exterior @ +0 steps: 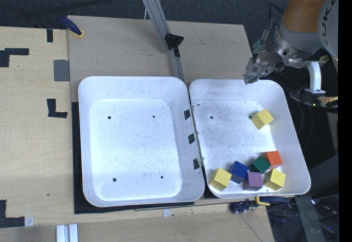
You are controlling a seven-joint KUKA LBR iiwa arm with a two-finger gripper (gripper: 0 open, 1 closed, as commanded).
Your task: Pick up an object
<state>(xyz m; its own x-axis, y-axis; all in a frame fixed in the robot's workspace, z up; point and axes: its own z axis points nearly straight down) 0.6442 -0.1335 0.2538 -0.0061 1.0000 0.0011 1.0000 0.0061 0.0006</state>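
Observation:
The right bin (220,125) holds several small blocks. A yellow block (263,119) lies alone near its right wall. At the front right corner cluster a yellow block (221,179), a blue one (238,171), a purple one (254,180), a green one (260,165), an orange one (273,158) and another yellow one (276,179). My gripper (254,73) hangs over the far right corner of this bin, above the rim, well away from the blocks. Nothing shows between its fingers.
The left bin (99,125) sits beside the right one, their walls touching at the middle. A slanted metal pole (157,10) runs down to the bins' far junction. The arm's orange band (308,7) rises at the right.

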